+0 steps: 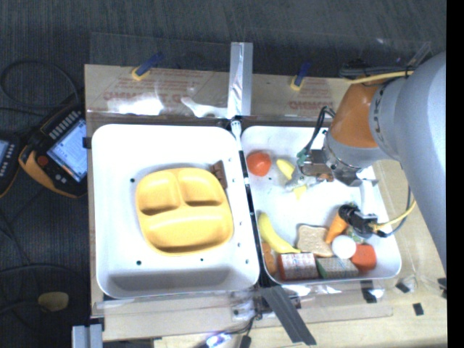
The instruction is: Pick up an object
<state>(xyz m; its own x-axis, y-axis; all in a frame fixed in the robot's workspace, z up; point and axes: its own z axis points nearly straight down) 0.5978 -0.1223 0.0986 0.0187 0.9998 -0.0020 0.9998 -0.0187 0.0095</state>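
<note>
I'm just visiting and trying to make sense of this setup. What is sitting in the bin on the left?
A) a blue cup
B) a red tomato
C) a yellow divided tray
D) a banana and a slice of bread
C: the left bin holds a yellow tray with compartments, while the banana, bread slice and tomato lie in the right bin.

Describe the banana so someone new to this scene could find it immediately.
Look in the right-hand bin, along its left wall. The banana lies there, just left of the bread slice. It is the long, curved yellow piece among the toy foods.
</note>
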